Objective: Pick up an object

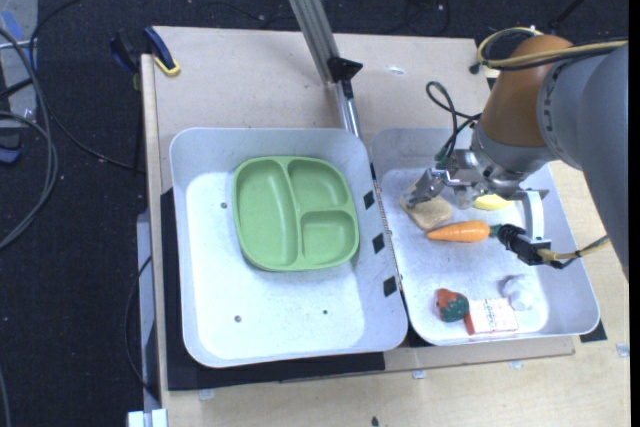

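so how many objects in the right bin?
6, maybe more hidden under the arm: tan block at the gripper, yellow piece, carrot, red-green toy, red-white box, pale lump.

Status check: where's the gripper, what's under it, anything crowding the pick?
Gripper low in right bin, fingers unreadable. Beige piece right under it, not seen held. Carrot and yellow item close by.

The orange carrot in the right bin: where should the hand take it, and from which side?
Probably at the thick middle of the carrot, coming from straight above with the fingers closing across its width. It lies flat and long, left to right, with the tan piece close at its upper left and free bin floor below it.
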{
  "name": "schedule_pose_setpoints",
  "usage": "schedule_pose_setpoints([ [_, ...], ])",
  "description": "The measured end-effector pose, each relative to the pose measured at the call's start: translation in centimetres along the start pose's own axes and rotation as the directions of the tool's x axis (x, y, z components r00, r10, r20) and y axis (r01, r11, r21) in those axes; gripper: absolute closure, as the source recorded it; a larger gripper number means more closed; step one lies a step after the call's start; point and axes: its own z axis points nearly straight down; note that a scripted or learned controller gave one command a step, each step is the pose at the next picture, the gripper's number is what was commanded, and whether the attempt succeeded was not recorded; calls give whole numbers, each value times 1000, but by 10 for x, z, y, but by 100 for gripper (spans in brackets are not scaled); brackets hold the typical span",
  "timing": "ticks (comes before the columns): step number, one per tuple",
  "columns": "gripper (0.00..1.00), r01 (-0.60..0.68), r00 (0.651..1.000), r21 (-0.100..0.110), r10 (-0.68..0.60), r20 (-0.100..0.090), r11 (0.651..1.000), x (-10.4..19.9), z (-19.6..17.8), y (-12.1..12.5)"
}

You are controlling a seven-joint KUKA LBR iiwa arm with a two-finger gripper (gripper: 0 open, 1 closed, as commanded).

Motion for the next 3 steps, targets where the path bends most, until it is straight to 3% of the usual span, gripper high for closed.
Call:
schedule_pose_setpoints([
  [1, 100, 1, 1000, -9, 0, 2, 1000, 0, -13, 2],
  [3, 100, 3, 1000, -3, -3, 1, 1000, 1, -111, -4],
])
